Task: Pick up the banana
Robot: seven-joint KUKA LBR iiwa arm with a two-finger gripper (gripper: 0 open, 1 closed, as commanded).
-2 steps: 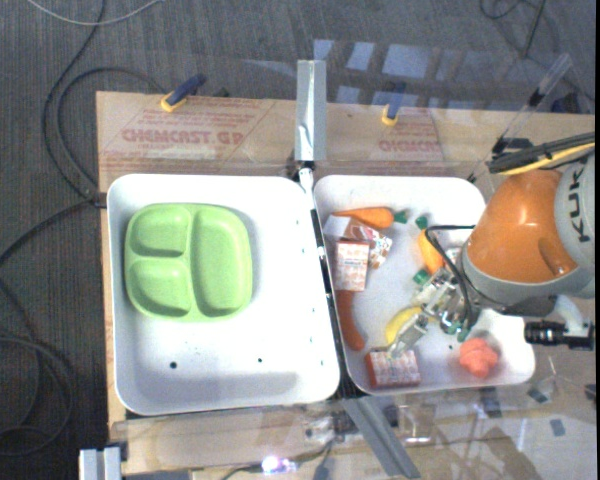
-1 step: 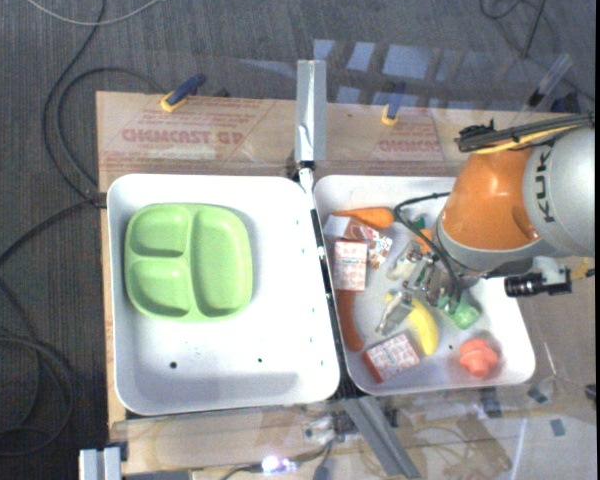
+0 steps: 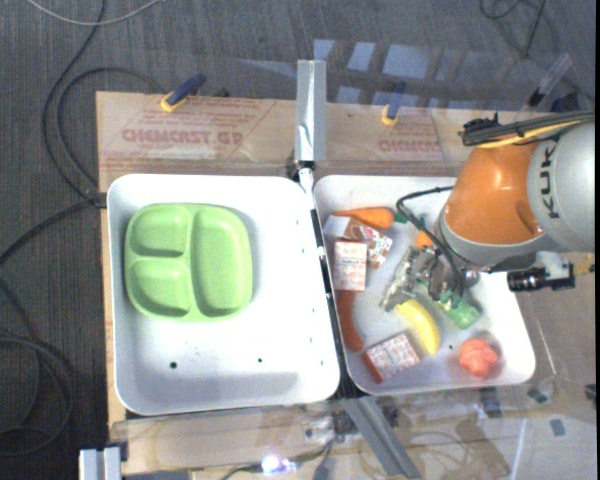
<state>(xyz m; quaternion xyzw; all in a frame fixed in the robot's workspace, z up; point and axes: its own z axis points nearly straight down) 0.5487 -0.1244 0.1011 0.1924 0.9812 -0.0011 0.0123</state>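
**Yellow banana lay under the gripper in the right bin**

Yellow marked your target: the banana [image 3: 421, 326] lay in the right bin [image 3: 515, 366], in the lower middle of that bin, slanting from upper left to lower right. You had the gripper [image 3: 421, 282] lowered into the same bin, its metal parts just above the banana's upper end in the frame. Whether they touched, you could not tell from this slanted view, and you could not tell either whether the gripper was spread or closed; nothing was visibly held in it.

The arm [image 3: 500, 203] reached in from the right of the frame, its orange band sitting over the upper right part of the bin.

Around the banana you had clutter. A green item [image 3: 462, 314] lay just right of it, and a red-orange fruit [image 3: 478, 357] sat in the bin's lower right corner. A small red-and-white packet [image 3: 391, 355] lay just beside the banana at lower left, with a second packet [image 3: 350, 265] higher up near the bin's left wall. A carrot [image 3: 366, 217] lay along the upper edge, and a reddish sausage-shaped item [image 3: 349, 323] ran down the left side.

In the left bin [image 3: 220, 363], well apart from all this, a light green divided plate [image 3: 190, 260] rested in the upper left portion.
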